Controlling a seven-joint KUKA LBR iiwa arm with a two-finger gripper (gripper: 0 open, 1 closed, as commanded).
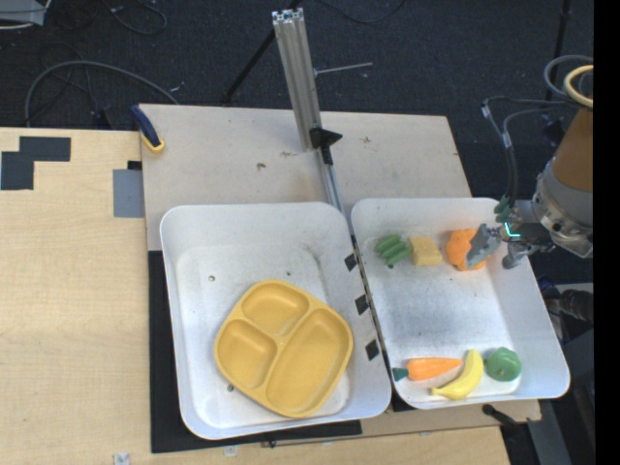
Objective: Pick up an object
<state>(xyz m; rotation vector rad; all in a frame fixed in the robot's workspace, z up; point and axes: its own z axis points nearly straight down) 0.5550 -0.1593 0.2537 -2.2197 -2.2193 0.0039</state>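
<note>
The right bin (455, 308) holds several toy foods. Along its far side lie a green ribbed piece (391, 250), a pale yellow block (425, 251) and an orange round piece (459, 248). At the near edge sit a carrot (431, 367), a banana (462, 378) and a green round fruit (502, 363). My gripper (498, 249) reaches in from the right at the bin's far right side and is open. One finger (480, 247) overlaps the right side of the orange piece, the other stands to the right of it. Nothing shows between them.
The left bin (194, 260) holds a yellow divided plate (283, 346). A metal post (298, 76) rises behind the bins, and a divider with black clips (359, 279) runs between them. The grey arm (572, 177) hangs over the right bin's right rim.
</note>
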